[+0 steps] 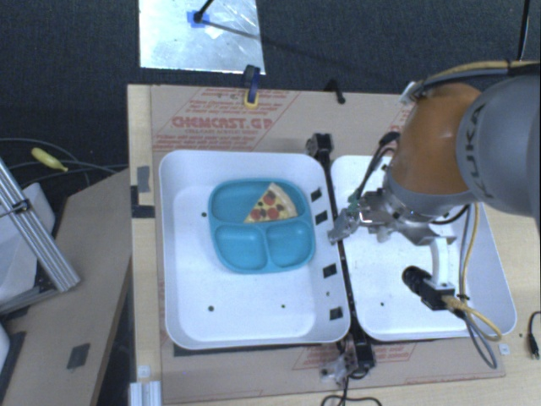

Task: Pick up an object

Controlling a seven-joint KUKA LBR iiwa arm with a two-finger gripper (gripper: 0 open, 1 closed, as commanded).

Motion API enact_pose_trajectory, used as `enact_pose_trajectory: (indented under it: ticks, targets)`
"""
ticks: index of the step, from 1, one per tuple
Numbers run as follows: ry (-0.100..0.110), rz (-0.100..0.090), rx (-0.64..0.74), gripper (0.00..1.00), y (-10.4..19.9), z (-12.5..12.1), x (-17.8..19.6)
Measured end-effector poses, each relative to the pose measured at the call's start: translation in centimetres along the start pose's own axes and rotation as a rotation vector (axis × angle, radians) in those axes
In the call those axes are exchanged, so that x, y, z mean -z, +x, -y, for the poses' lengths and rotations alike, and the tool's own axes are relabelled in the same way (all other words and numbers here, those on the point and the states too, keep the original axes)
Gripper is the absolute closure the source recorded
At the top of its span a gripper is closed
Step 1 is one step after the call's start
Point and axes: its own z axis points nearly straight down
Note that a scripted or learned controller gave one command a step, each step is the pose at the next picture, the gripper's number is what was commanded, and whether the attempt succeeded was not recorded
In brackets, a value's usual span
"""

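Pizza, a single toy slice (272, 205), lies in the top compartment of a blue divided plate (262, 226) that sits in the left bin (245, 248), a little above that bin's middle and clear of its walls. The slice points toward twelve o'clock, its crust edge running toward four o'clock, with red dots on its yellow face. My arm (461, 146) comes in from three o'clock, its orange band bulking over the right bin (423, 252) and covering that bin's upper half. My gripper (342, 227) hangs low at the nine o'clock end of the wrist, right over the black divider (338, 252) where the two bins meet, at three o'clock from the plate and just beside its rim but not touching the slice. Whether its grip is wide or narrow I cannot tell; the metal parts there blur together. Nothing shows between them. A black cylinder on a white bracket (427, 286) hangs from my wrist at five o'clock of the gripper, trailing yellow cable. Beyond the bins, at twelve o'clock, lie a brown cardboard sheet with red print (224, 121) and a shiny foil square (200, 22).
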Motion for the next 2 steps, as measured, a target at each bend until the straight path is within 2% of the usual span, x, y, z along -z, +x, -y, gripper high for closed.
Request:
enact_pose_trajectory:
  ticks: [1, 2]
  targets:
    - [-0.014, 0.001, 0.001, 0.00, 3.23, 1.48, 7.79]
    - [-0.011, 0.002, -0.001, 1.00, 3.04, 1.40, 8.45]
